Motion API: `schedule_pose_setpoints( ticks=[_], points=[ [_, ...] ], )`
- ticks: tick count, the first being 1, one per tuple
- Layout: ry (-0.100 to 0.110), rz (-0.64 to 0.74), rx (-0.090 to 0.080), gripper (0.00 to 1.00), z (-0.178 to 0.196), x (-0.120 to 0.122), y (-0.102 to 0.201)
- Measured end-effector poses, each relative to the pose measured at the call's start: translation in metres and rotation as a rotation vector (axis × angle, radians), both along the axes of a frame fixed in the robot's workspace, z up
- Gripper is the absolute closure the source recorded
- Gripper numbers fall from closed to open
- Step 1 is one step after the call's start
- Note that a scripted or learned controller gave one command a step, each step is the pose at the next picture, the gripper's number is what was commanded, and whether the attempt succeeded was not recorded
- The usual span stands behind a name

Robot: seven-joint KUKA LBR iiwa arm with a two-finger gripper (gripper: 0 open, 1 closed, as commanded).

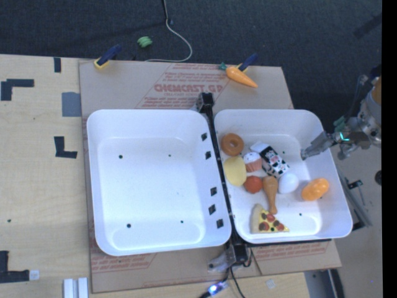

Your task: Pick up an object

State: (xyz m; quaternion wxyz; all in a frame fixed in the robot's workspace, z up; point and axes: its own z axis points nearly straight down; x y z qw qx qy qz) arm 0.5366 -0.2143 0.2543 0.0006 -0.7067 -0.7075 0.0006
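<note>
The gripper (pixel 319 144) reaches in from the right and hangs over the right rim of the right bin (pixel 296 118), apart from all the toys; whether it is released or clenched cannot be told at this size, and nothing shows in its grasp. The objects to pick all lie in the right bin: a brown doughnut (pixel 232 144) near the divider, a yellow lemon-like piece (pixel 234 171) just below it, a small cupcake (pixel 252 162), and a black-and-white carton (pixel 272 161) beside that. Lower sit a red tomato (pixel 253 184), a chicken drumstick (pixel 271 192), a white egg (pixel 288 182) touching the drumstick, and a pizza slice (pixel 267 221) near the front wall. An orange fruit (pixel 314 189) lies alone toward the right wall. The left bin (pixel 149 179) adjoins it. A toy carrot (pixel 240 76) rests on the cardboard (pixel 180 89) behind the bins.
</note>
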Motion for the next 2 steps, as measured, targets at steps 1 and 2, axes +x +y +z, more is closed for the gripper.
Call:
schedule_pose_setpoints(
  ticks=[1,2],
  points=[
    [0.013,0.002,0.005,0.00,-0.163,0.053,0.026],
    [0.001,0.002,0.001,1.00,-0.144,0.056,0.023]
  ],
)
